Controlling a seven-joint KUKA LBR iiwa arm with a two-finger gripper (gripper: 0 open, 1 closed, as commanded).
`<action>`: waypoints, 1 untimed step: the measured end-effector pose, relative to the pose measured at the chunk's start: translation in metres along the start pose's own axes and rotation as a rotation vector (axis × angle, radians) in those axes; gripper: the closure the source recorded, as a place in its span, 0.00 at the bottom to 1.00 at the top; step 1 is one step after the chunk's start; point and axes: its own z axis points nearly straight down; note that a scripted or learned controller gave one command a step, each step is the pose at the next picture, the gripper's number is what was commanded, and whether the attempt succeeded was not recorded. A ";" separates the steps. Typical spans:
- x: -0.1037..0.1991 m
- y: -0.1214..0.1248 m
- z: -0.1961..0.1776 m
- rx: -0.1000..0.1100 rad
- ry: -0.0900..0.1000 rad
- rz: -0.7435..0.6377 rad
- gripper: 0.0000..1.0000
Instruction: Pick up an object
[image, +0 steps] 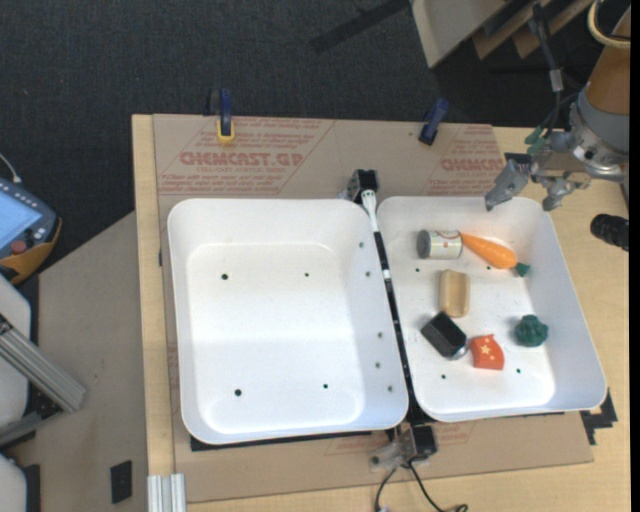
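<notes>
gripper (527, 195) fingers spread apart, nothing btw them, hanging over far rim of right bin (570, 290) | orange carrot (489, 250) is nearest, just below-left of fingertips, lying flat w/ free sides, so probably easiest pick | other objs further below, apart enough for approach

Bench (300, 150): a brown board printed with red lettering, held at its far edge by two blue clamps (224, 110). Two shallow white bins rest directly on it, side by side and touching along their inner rims: left bin (190, 330) and right bin (575, 320). A black bracket (362, 184) sits at the junction's far end.
</notes>
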 end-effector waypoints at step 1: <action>-0.006 -0.045 0.082 0.011 0.003 0.003 0.00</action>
